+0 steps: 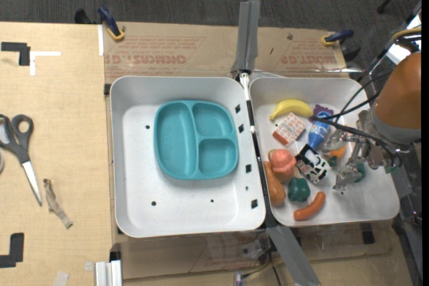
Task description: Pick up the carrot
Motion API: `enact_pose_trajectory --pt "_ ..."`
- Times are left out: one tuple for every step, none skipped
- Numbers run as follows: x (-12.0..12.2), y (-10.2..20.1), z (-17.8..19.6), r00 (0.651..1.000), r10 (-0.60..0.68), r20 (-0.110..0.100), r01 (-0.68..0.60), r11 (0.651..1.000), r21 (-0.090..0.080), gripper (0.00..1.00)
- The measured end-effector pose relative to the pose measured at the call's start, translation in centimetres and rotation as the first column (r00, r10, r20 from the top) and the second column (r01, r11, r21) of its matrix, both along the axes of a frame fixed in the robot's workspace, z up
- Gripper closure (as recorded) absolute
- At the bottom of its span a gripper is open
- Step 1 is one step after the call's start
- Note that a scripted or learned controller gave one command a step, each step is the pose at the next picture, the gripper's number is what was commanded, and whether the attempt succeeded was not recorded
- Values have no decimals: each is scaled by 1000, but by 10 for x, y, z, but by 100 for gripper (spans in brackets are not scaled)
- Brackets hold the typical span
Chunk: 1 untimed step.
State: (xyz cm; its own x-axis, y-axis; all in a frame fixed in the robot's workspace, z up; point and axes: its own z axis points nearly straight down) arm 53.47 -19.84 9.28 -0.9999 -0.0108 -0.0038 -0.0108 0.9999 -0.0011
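Approaching: my pincer [345, 174] hovers at the right white bin's [385, 211] 3 o'clock, grip state unreadable. Next, shift toward 8 o'clock onto the long orange carrot [273, 185].

Arm [402, 94] cut off by right edge; only orange band and wrist showed. Gripper [348, 174] fingertips lost in cable clutter, opening unreadable. Carrot [273, 185] upper end hidden under pink toy [282, 162]. Small orange item [337, 152] behind gripper too small to identify. Scissors [20, 151] cropped at left edge. Print on snack packet [290, 127] illegible.
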Motion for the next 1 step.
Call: enact_pose_trajectory --pt "63 -6 1 991 134 3 -134 991 -2 0"
